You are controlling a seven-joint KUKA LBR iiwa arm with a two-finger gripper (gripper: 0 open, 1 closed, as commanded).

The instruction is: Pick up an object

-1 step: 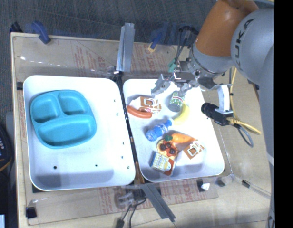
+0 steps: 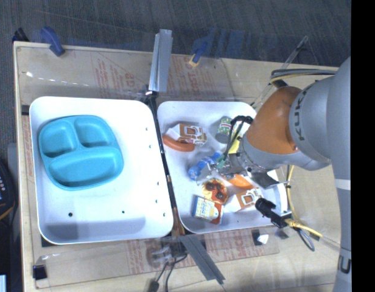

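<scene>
Surface [image 2: 84, 260]: pale wooden bench top carrying two shallow white bins side by side, the layout that gives the arm one place to draw from and one to deliver to.

Left bin [image 2: 145, 163]: holds a single blue divided tray [image 2: 81, 151], lying flat toward the bin's far-left part, well apart from everything else.

Right bin [image 2: 175, 111]: holds all the small loose items, heaped toward the middle and near side, so any pick must come from here. Contents:
- orange sausage-shaped toy [image 2: 177, 143], beside a small brown-and-white carton [image 2: 192, 132], both at the far-left part of the bin.
- small greenish can [image 2: 224, 126], just beside the arm's wrist.
- blue crumpled piece [image 2: 203, 168], mid-bin.
- yellow-and-blue box [image 2: 206, 208], near edge, touching a dark orange packet [image 2: 217, 190].
- orange carrot-like piece [image 2: 241, 180], under the wrist's edge.

Arm [image 2: 309, 126]: grey with an orange band, reaching in from the right and lowered over the right bin's right half, apparently to address the cluster beneath it.

Hand [image 2: 233, 160]: hidden largely beneath the wrist; whether it is wide, narrow or holding anything cannot be told.

Judgement: the pick is in its descent or grasp stage, unconfirmed.
</scene>
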